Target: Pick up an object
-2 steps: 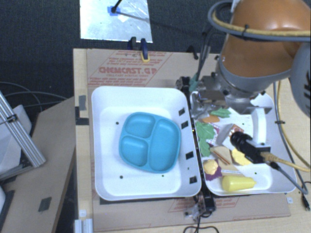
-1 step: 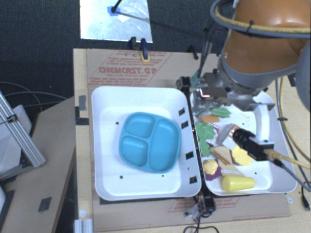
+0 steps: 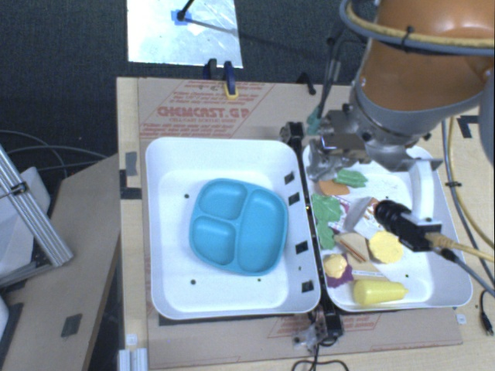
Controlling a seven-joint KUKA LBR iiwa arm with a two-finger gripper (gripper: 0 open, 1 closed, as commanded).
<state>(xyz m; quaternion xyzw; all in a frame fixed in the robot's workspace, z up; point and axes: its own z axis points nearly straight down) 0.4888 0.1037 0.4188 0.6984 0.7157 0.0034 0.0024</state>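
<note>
bins: 2 shallow white bins side by side on the bench, touching along the middle divider.
left bin (image 3: 166, 230): holds 1 blue divided plate (image 3: 236, 226) with 3 compartments, lying flat near the centre, slightly turned.
right bin (image 3: 452, 284): holds a cluster of small toy food pieces, the pick candidates, mostly in its left half.
arm (image 3: 418, 45): comes in from the right and hangs over the far part of the right bin.
end effector (image 3: 331, 159): low over the far-left corner of the right bin, just beside the divider. Cannot tell whether it is released or clenched, or whether it is grasping anything.
orange piece (image 3: 332, 187): flat, right below the end effector; contact cannot be told.
green leaf (image 3: 352, 178): just beside the orange piece, on its far-right side.
green chunk (image 3: 326, 207): against the left wall, near side of the orange piece.
grey wedge (image 3: 357, 211): between the green chunk and the bin's middle.
tan slice (image 3: 354, 246): near side of the grey wedge, touching or overlapping its neighbours.
yellow disc (image 3: 385, 247): just right of the tan slice.
small yellow lump (image 3: 335, 266): near the left wall, nearer to the camera than the tan slice.
yellow oblong (image 3: 377, 291): on its side, near the front wall.
cardboard sheet (image 3: 201, 107): red lettering, under both bins.
</note>
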